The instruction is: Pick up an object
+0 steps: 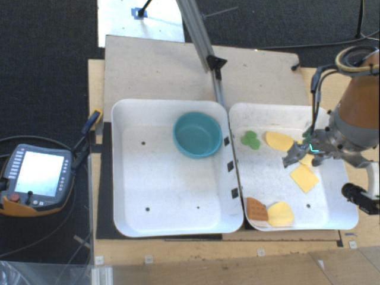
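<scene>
In the right bin (332, 221) lie a yellow oval piece (278, 140), a small green piece (250, 139), a yellow square slice (304, 178), a brown waffle-like piece (256, 209) and a pale yellow round piece (280, 214). My gripper (295, 157) hangs over that bin between the yellow oval and the yellow square slice, just above the slice's upper left corner. Nothing shows between the fingers. A teal bowl (197, 134) sits at the back of the left bin (127, 206).
A grey pole (199, 31) slants down to the gap between the bins. A teach pendant (35, 177) lies left of the bench, its cable running toward the left bin. The arm's grey and orange body (359, 108) overhangs the right bin's far side.
</scene>
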Robot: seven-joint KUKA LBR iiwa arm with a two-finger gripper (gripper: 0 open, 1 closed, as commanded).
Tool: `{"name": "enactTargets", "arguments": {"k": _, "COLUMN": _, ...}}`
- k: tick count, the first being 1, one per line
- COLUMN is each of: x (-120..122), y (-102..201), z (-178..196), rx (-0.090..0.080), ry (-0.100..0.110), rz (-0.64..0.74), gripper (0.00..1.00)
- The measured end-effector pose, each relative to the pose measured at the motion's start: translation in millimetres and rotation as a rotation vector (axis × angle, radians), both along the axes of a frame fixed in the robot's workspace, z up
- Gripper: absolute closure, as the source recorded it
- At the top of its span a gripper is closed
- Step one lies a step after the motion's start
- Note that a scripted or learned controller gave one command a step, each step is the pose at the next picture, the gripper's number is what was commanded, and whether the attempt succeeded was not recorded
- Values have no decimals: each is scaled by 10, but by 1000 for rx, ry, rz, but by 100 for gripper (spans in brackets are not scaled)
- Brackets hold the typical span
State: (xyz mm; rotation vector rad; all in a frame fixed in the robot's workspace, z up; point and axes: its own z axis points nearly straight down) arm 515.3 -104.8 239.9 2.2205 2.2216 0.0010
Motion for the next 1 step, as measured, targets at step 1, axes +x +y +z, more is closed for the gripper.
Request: {"name": "enactTargets", "arguments": {"k": 1, "x": 0, "y": 0, "z": 0, "rx": 0, "ry": 0, "rz": 0, "gripper": 0}}
